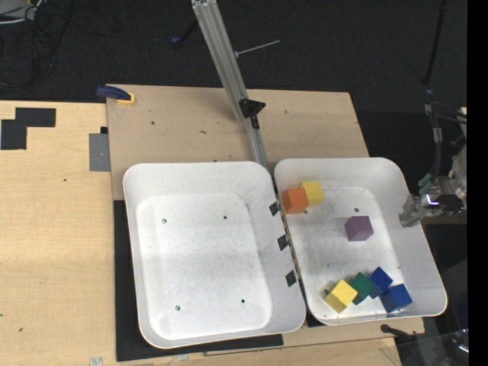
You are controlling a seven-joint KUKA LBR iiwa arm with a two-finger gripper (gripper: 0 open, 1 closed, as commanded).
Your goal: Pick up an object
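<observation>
**Two white bins, with coloured blocks gathered in the right-hand one**

Two shallow white bins sit side by side on a pale wooden bench. From where I stand, the left bin [202, 254] shows its speckled white floor, while the right bin [415, 227] carries all the blocks. Near its upper left corner an orange block [295, 200] and a yellow block [312, 193] touch each other, the orange one lying against the wall shared with the left bin. A purple block [358, 228] stands alone near the middle, well apart from the rest. Toward the lower right corner a cluster lies close together: a second yellow block [340, 295], a green block [362, 288] just beside it, and two blue blocks [389, 289] at the outer end, the lower one near the rim.

The gripper [415, 210] sits at the right edge of the scene, just outside the right bin's rim and level with the purple block; its grey parts are small and blurred. Whether it is released or clenched I cannot tell, and no block is seen in it.

A slanted aluminium rail [226, 71] runs from the top of the scene down to the seam between the bins. A blue-and-yellow clamp [116, 94] grips the bench's far left corner. Three black clips [282, 242] line the seam
</observation>
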